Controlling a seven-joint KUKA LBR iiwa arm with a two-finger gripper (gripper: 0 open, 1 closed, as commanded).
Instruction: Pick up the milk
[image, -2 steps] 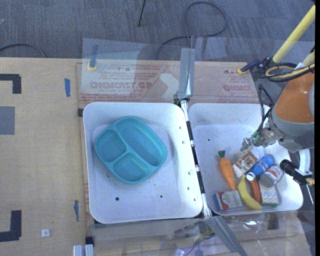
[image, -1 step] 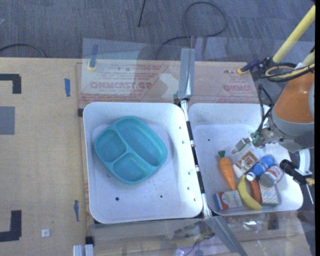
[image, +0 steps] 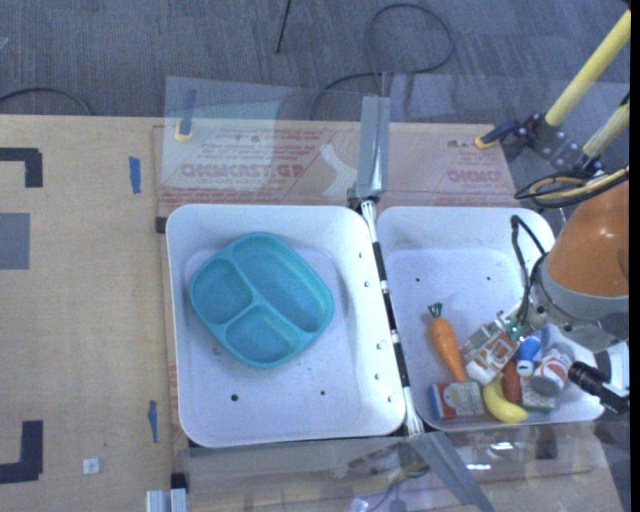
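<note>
Toy groceries are clustered at the front of the right bin (image: 450, 240). A small white and brown carton (image: 489, 351), which looks like the milk, lies tilted in the middle of the pile. Beside it is a small white bottle with a blue cap (image: 528, 350). My gripper (image: 517, 326) hangs low over the right bin, just above and right of the carton, under the grey wrist and the orange band (image: 598, 250). The wrist hides much of the gripper.
Around the carton lie an orange carrot (image: 446, 344), a red box (image: 457, 399), a yellow banana (image: 503, 404), a red sausage-like piece (image: 512, 380) and a small can (image: 551, 372). A teal divided plate (image: 261, 297) rests in the left bin (image: 200, 400). Between the bins runs a divider (image: 385, 310).
</note>
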